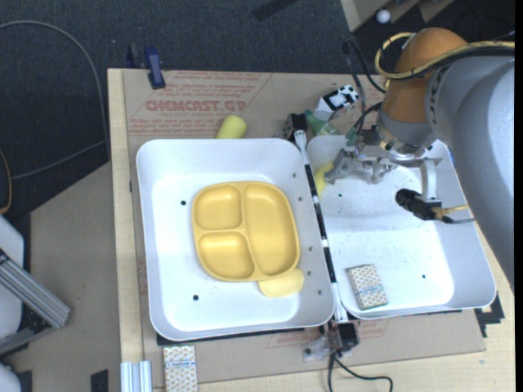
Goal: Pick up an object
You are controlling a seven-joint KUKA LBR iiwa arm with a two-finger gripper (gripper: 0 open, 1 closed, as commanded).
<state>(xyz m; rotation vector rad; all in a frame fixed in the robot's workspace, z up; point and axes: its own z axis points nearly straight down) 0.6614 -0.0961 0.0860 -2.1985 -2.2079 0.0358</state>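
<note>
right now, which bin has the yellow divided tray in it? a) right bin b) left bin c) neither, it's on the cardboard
b: the yellow divided tray lies flat inside the left bin, while the right bin holds a small patterned packet near its front edge.

One fixed camera, mounted above the desk [122, 219], looking down at a slant; far edge of the desk lies toward frame top, near edge toward frame bottom; both white bins fall inside the frame, left bin [163, 178] nearly centred, right bin [425, 251] pushed toward the right side; stand-off is moderate, enough to take in dark floor [65, 23] beyond the desk on the top and left; arm [482, 113] enters from frame right and looms large, being nearer the lens than the bins; single view, so no overlap to record.
</note>
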